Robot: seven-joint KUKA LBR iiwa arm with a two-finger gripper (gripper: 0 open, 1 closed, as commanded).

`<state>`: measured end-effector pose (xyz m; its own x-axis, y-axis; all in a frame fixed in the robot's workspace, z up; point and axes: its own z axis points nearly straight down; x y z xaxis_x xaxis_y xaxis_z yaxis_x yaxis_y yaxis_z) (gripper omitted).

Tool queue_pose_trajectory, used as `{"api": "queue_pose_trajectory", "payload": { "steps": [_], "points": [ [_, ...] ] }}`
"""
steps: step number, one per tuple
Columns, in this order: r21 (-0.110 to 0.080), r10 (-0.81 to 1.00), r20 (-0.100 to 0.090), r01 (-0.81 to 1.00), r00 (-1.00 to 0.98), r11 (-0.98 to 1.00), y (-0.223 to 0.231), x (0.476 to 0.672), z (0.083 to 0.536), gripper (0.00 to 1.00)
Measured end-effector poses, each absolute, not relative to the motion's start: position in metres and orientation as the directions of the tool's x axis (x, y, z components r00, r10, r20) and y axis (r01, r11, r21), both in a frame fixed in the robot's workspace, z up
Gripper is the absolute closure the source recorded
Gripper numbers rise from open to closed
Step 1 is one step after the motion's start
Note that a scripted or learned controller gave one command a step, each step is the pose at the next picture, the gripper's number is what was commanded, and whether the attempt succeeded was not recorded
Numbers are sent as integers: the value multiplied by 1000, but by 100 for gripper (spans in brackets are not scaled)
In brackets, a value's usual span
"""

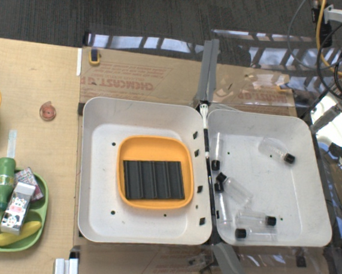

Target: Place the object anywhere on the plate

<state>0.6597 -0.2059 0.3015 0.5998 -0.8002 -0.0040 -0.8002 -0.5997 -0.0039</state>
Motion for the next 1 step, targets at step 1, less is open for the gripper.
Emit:
{"api": "queue_pose_trajectory", "payload": {
  "steps": [1],
  "points": [
    [-4,-616,-1,-616,788,-788,-213,660,326,0]
  ]
}}
